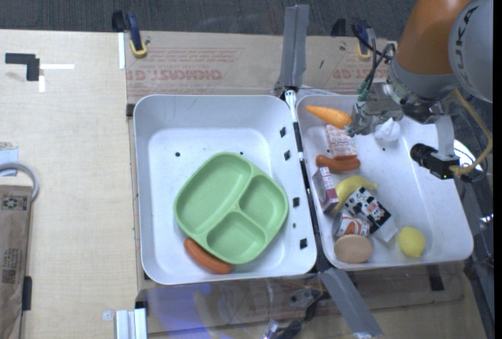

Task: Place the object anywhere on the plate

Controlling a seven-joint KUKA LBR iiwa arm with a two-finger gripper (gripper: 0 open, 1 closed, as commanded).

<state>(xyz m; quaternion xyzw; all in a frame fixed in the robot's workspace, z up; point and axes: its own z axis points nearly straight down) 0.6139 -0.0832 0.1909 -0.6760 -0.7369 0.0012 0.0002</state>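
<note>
The worktop point(63, 173) is pale wood, and it carries my two shallow white bins side by side. The left bin point(157, 133) holds the green plate point(231, 208), a three-compartment dish lying a little askew toward the bin's near side. An orange-red sausage point(206, 257) lies against the plate's near-left rim, partly tucked under it, on the bin floor rather than on the plate.

The right bin point(435, 204) holds the clutter. My arm point(439, 31) reaches in from the right, its orange band above the wrist, and my pincer point(362, 122) hangs over the far-left part of this bin. Whether it is spread or closed I cannot tell; the tips are lost against the things beneath them.

Just beside the pincer, toward the far-left corner, lies a carrot point(328, 115). Under and just near of it sits a small pale packet point(340, 143), then a second sausage point(338, 163). Nearer still are a slim box point(325, 188), a yellow banana-like piece point(351, 190), and a black-and-white patterned carton point(365, 212). At the near edge sit a tan egg-shaped object point(353, 249) and, apart to its right, a lemon point(412, 241). A white crumpled scrap point(386, 131) lies just right of my pincer.
</note>
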